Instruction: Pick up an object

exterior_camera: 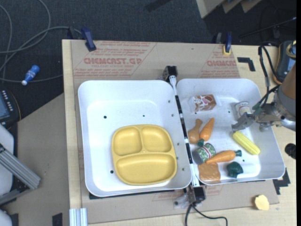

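Blue-white small bottle (31,74) on dark carpet, far left. 2 blue clamps (87,38) (227,42) on back edge of brown cardboard sheet (141,60). Yellow lumpy piece (261,202) on bench, front right. Grey cables (28,22) looped on floor, upper left.

A: The two bins (94,102) are white, and the divided tray (143,153) in the left one is plain yellow.

B: And on the right?

A: A yellow corn cob (246,142), an orange carrot (221,157) with a green tip, a dark green broccoli (234,169), and a brown-and-white packet (204,102).
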